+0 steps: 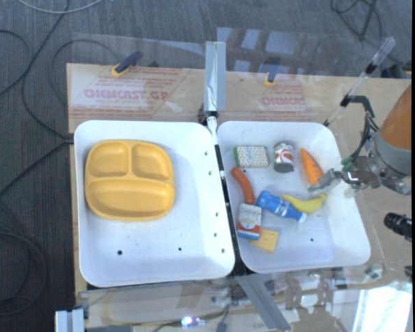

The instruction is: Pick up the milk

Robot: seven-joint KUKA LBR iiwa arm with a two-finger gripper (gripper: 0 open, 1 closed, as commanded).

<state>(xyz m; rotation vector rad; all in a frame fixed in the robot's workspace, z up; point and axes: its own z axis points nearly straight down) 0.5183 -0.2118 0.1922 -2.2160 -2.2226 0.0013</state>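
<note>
left bin (124,247): yellow tray (129,179) | right bin (339,244): milk (249,221), banana (306,203)

Milk (249,222): small carton, red-and-white label, blue lower edge, lying flat in right bin (346,244), near its left wall, touching the yellow cracker-like piece (267,241).

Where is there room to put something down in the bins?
Bare floor lies in the left bin below and right of the yellow tray, and along the right bin's near edge past the cheese. The right bin's middle is crowded around the milk carton, bottle and banana.
</note>
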